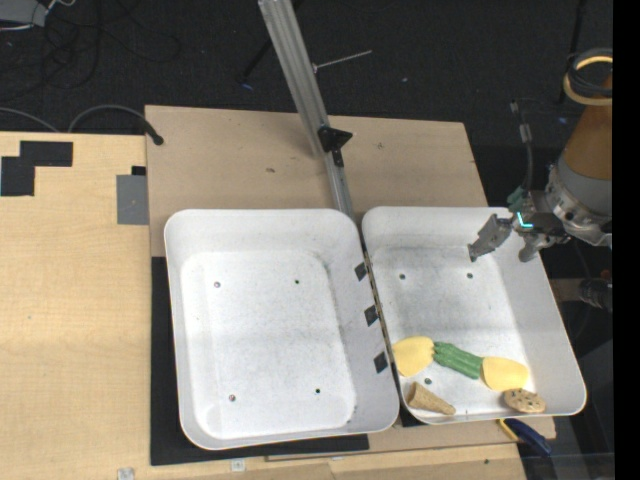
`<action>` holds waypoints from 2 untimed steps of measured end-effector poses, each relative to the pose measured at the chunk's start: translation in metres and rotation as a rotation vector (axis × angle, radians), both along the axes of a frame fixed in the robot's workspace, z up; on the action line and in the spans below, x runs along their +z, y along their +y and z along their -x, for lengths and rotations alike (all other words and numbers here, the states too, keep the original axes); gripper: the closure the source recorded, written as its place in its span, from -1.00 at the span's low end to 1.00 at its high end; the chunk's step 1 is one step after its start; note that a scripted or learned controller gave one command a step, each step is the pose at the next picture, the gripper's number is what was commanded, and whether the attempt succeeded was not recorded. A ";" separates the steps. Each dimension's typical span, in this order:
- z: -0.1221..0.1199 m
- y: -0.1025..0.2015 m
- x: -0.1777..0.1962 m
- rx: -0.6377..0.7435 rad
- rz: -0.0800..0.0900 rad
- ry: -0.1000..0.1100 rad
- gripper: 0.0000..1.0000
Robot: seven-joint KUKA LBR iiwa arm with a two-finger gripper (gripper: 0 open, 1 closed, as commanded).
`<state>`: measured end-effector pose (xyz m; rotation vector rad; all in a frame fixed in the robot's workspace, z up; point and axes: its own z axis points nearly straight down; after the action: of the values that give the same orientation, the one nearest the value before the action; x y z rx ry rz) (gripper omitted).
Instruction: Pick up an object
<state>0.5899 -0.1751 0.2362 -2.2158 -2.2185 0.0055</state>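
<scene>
Aluminium rail [300, 88] slanting behind bins; black cables [90, 118] on floor

- Left bin [200, 258]: white, finely grey-speckled, with a few small dark dots.
- Right bin [440, 268]: same speckled white.
- Green piece [458, 359]: dark green, between two yellow pieces [412, 354].
- Cone [430, 399]: tan, faint cross-hatch.
- Cookie [523, 400]: light brown with dark spots.
- Bench [230, 158]: plain tan board; pale wood-grain panel [70, 318] alongside, with black and grey cut-outs.
- Arm [590, 138]: orange above grey; gripper [508, 236] grey with a small cyan light.
- Rail [300, 88]: silver.
</scene>
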 end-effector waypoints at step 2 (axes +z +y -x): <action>0.002 0.001 -0.041 -0.001 0.000 0.000 -1.00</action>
<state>0.5879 -0.1737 0.1948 -2.2167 -2.2173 0.0060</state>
